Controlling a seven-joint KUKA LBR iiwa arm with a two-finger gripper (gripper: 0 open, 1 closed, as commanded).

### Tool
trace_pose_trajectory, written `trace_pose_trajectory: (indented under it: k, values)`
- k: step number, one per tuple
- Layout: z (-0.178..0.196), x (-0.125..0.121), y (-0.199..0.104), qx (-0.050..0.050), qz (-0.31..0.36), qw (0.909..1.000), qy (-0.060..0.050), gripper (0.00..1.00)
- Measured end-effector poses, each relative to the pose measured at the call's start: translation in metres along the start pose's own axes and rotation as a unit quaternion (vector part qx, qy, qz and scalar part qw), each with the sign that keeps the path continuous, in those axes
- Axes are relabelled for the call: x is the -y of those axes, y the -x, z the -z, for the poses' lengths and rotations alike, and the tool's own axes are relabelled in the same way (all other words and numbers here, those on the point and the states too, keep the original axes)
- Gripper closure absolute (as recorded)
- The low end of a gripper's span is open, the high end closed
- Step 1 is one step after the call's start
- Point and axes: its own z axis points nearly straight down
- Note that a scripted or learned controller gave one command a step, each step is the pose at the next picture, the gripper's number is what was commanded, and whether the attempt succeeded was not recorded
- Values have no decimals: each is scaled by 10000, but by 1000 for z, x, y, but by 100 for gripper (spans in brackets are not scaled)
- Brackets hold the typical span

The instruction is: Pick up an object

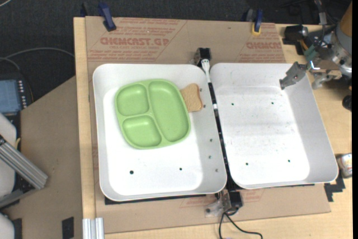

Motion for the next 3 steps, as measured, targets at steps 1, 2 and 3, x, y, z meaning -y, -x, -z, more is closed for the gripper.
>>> trace_pose_trajectory:
  k: [1,2,3]
  values:
    - [11,-1,0,8,5,10000,19,100]
    - [143,-7,57,49,-21,10000,84,100]
    - [69,45,53,-16,-10,10000,-42,100]
